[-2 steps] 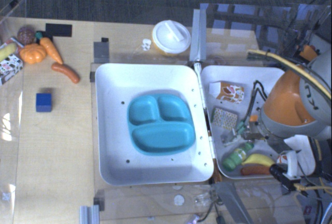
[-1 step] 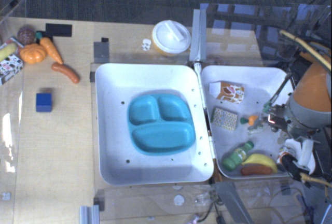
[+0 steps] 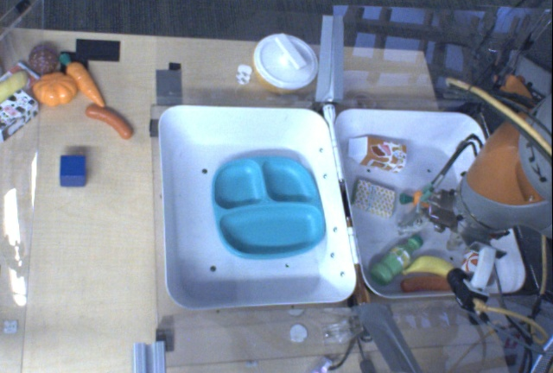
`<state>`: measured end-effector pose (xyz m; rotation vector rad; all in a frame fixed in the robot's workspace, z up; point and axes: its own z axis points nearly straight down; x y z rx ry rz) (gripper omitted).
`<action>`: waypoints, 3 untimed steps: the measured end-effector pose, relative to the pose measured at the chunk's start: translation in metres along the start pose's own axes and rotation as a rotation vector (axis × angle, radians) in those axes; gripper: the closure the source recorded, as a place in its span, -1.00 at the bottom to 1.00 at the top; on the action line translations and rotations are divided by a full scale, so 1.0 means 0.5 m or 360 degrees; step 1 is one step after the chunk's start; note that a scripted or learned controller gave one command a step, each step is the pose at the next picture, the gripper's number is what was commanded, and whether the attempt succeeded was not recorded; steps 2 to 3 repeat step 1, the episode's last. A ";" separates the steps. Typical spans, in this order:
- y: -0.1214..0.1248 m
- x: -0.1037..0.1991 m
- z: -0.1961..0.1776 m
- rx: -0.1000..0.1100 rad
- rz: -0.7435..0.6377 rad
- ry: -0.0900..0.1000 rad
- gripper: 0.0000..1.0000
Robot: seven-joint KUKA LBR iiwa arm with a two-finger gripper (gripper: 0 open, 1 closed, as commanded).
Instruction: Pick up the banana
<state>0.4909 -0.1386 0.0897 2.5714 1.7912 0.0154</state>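
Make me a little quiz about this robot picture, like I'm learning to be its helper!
1. True or false: the banana lies in the left bin.
2. What colour is the divided tray?
3. What lies right next to the banana: A) green bottle, B) blue cube, C) white lid?

Key: 1 false, it lies in the right bin, near the arm. 2 blue. 3 A.
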 end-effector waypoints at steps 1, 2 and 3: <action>-0.014 0.039 0.000 -0.0006 -0.0048 -0.0006 -1.00; -0.014 0.039 0.000 -0.0006 -0.0048 -0.0006 -1.00; -0.014 0.039 0.000 -0.0006 -0.0048 -0.0006 -1.00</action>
